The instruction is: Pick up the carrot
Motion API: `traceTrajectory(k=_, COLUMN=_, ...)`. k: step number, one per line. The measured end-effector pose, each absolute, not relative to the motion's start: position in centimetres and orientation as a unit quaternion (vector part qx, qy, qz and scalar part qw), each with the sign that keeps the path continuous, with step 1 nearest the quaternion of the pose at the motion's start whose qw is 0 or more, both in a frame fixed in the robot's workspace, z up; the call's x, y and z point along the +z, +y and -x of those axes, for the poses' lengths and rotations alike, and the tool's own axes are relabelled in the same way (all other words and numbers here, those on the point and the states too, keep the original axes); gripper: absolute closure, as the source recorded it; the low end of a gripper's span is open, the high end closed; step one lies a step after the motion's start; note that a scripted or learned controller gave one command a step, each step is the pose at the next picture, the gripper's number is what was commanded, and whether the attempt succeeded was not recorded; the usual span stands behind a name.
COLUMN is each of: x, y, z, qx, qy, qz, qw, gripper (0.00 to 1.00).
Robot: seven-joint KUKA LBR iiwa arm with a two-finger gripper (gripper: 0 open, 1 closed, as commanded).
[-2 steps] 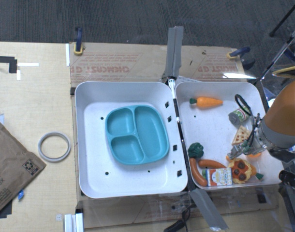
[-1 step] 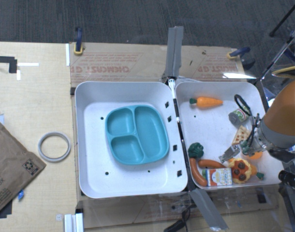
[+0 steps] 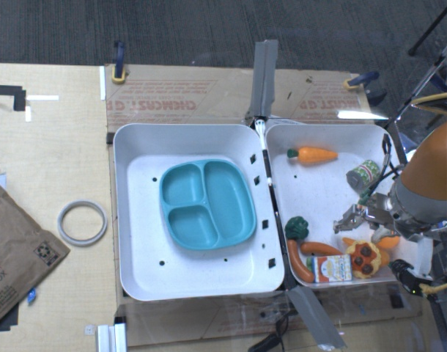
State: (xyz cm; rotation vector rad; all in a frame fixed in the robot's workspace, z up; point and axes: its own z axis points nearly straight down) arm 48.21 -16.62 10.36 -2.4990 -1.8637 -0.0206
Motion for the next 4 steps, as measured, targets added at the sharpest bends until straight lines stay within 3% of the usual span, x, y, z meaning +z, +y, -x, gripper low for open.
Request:
traceTrajectory(k=1, x=12.9, y=-16.4, z=-47.9, qx=-0.0012, qy=-0.593, qz=0.805, qw=0.004, gripper=0.00)
traceTrajectory(k=2, x=16.4, y=-20.1, z=-50.7, qx=0.0006, qy=-0.724, qz=0.690, qw=0.000, gripper=0.00)
traceTrajectory(k=3, x=9.2, y=-21.6, z=-52.0, qx=-0.0027, qy=-0.747, qz=0.665, qw=0.002, gripper=0.00)
traceTrajectory(k=4, x=10.1, y=-21.8, z=-52.0, qx=-0.0007, qy=-0.747, qz=0.665, qw=0.000, gripper=1.00)
